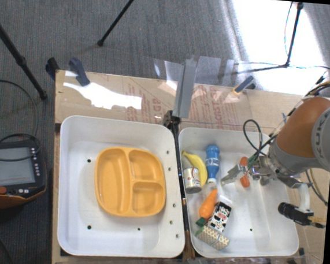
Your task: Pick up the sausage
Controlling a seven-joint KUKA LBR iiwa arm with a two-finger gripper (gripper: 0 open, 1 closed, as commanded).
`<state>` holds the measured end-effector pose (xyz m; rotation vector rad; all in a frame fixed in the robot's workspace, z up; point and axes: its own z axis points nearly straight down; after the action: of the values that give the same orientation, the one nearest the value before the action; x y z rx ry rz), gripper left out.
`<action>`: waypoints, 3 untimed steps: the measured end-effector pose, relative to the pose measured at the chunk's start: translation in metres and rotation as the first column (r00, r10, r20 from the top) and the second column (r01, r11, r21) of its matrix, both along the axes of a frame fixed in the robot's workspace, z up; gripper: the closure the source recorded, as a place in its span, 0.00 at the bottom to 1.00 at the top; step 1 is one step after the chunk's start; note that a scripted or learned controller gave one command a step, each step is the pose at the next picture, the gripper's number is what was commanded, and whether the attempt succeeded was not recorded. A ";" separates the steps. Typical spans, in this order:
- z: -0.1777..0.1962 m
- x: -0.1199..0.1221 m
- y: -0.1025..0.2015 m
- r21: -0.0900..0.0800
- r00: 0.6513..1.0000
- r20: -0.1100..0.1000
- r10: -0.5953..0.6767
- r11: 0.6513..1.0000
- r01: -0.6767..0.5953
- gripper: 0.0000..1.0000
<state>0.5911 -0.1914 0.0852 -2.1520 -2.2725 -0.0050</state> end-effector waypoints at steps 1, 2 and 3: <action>0.010 0.000 -0.002 -0.002 1.000 0.001 -0.004 1.000 0.004 1.00; 0.094 0.050 0.046 -0.010 1.000 0.006 -0.010 1.000 0.010 1.00; 0.094 0.049 0.046 -0.010 1.000 0.005 -0.009 1.000 0.009 0.00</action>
<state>0.6405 -0.1453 0.1790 -2.1701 -2.2702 0.0004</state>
